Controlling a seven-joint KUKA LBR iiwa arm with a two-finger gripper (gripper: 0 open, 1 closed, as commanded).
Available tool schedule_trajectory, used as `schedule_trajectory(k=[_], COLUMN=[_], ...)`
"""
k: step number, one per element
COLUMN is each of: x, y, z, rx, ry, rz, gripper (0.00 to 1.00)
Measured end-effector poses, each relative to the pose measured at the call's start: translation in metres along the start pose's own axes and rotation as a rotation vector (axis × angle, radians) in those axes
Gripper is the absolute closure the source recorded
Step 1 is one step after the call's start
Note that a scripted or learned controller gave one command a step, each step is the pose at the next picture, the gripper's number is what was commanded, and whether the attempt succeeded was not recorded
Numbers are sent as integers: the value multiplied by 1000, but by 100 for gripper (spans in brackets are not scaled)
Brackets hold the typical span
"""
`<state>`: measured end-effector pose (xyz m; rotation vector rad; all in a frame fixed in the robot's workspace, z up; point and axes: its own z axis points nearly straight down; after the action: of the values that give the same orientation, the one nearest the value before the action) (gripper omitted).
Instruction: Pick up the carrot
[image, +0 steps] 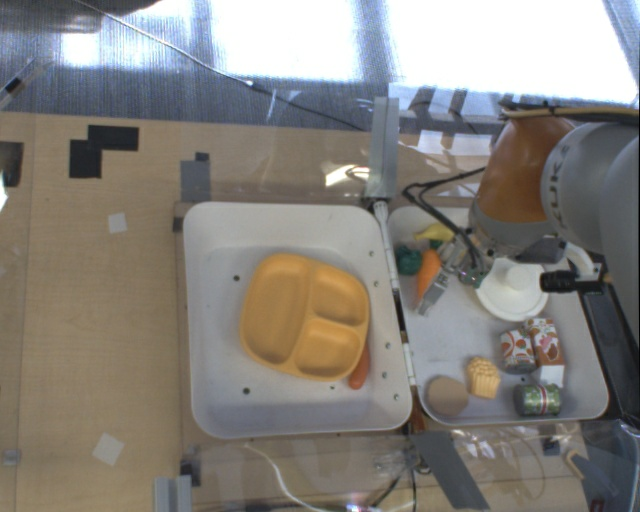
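Your claw (447, 278) sits low in the right bin (590, 400), and its fingers stand apart with one tip just beside the carrot (429, 272), which lies in that bin's near-left corner, tilted, close to the wall between the bins; nothing is between the fingers yet, so judge this as the approach and not the hold. To do it well, you would want the fingers to straddle the carrot across its narrow width, low enough to catch the body, and to close before lifting, minding the green piece (408, 260) touching its upper end and the dividing wall just beyond. Just behind the claw rests a white cup (512, 290); further toward the bin's front edge you have two patterned cans (530, 345), a green can (540, 399), a small yellow corn-like piece (483, 377) and a brown round thing (447, 396). A yellow item (434, 233) lies just past the carrot's top. Across the wall, well away from the claw, the left bin (205, 400) holds a yellow sectioned tray (305, 315) with an orange sausage-like piece (359, 371) at its edge, all on the desk (90, 330)
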<state>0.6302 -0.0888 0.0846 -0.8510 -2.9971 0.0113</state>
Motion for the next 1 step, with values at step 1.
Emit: schedule_trajectory(k=[1], x=[-2], y=[4], z=[1], rx=[2], ry=[11], rz=[59], gripper=[0])
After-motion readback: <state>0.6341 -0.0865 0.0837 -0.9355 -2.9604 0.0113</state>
